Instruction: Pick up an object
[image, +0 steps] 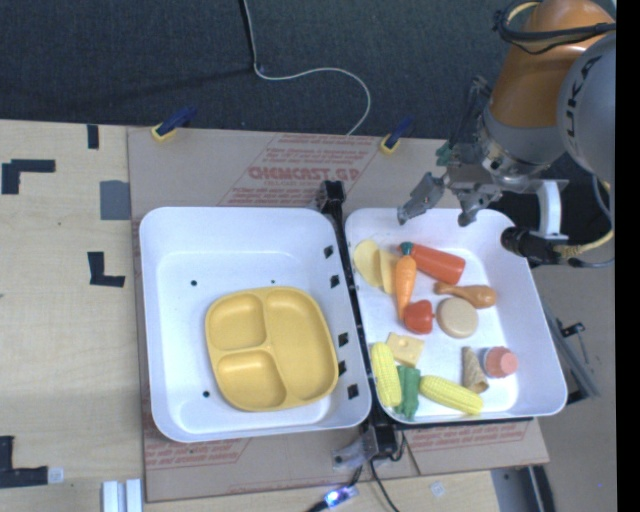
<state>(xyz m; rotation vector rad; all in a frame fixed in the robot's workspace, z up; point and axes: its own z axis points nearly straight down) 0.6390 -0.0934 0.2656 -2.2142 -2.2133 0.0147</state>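
My gripper (442, 207) hangs open above the far edge of the right bin (530, 300), with nothing between its two fingers. Just below it in that bin lie a red-orange pepper (437, 262), an orange carrot (403, 282), a pale yellow piece (368, 262), a red tomato (418, 317), a tan round piece (458, 318) and a brown drumstick (470, 294). Nearer the front are two corn cobs (449, 394) (385, 372), a green piece (409, 389), a cheese wedge (405, 348), a pink-red piece (499, 361) and a small tan piece (473, 370).
The left bin (170, 300) holds a yellow divided plate (270, 347). A white cable (320, 75) runs over the dark cloth at the back. The grey and orange arm (545, 80) fills the upper right. Blue clamps (175, 122) (396, 134) sit on the cardboard's far edge.
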